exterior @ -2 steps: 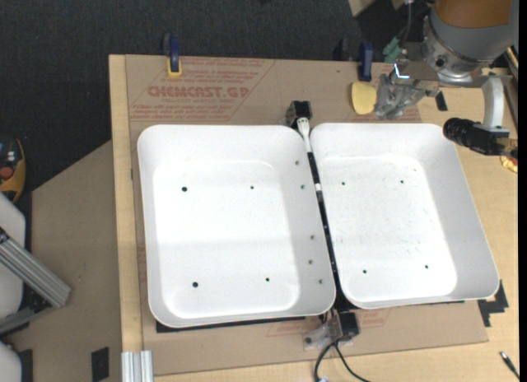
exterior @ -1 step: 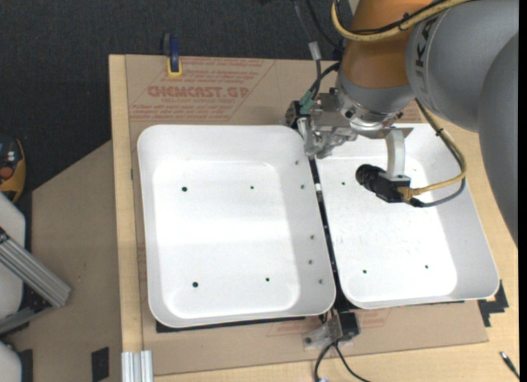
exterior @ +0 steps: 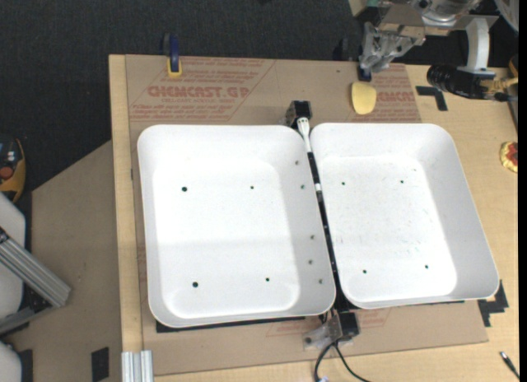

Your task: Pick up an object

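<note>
Item 1. Cable and small black fitting, lower centre of the frame, at the near edge of the brown worktop where the two bins meet.

Item 2. Left bin, white, shallow, rounded corners, centre-left of the frame. Four small dark dots on its floor.

Item 3. Right bin, white, same make, centre-right of the frame, touching the left bin along a dark seam. Faint speckling and small dots on its floor.

Item 4. Black clip, upper centre, at the far end of that seam.

Item 5. Blue and yellow clamp, upper left, on the far edge of the worktop.

Item 6. Yellow object, small, rounded, pale. It lies on the bare worktop just beyond the far rim of the right bin, upper right of the frame, outside both bins.

Item 7. Gripper, upper right, hanging from the grey arm at the top edge. Its fingers point down just above and behind the yellow object, possibly touching its far edge; whether they are released or clenched cannot be told.

Step in hand, as judged: the approach to a grasp, nothing lifted yet. The next move calls for bringing the fingers squarely over the yellow object, going down so they stand either side of it, then closing and rising.
</note>
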Tool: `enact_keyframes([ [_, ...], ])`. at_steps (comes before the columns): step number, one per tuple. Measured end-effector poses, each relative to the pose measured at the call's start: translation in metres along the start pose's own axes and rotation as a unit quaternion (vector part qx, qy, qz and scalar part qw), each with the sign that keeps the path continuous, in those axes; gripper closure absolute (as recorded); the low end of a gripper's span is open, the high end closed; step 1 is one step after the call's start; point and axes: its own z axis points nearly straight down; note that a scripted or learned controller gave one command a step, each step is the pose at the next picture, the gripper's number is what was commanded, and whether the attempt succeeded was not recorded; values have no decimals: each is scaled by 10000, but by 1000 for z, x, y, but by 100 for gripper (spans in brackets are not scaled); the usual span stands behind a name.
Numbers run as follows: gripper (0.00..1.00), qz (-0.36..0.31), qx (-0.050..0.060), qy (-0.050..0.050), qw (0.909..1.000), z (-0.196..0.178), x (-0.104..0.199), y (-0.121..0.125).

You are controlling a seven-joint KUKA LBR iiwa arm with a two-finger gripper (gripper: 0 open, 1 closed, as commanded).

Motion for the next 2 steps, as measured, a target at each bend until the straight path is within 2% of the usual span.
enact_keyframes([
  [1,100,-25,139,20,9999,101,41,-6],
  [2,100,-14,87,18,10000,65,39,-22],
])
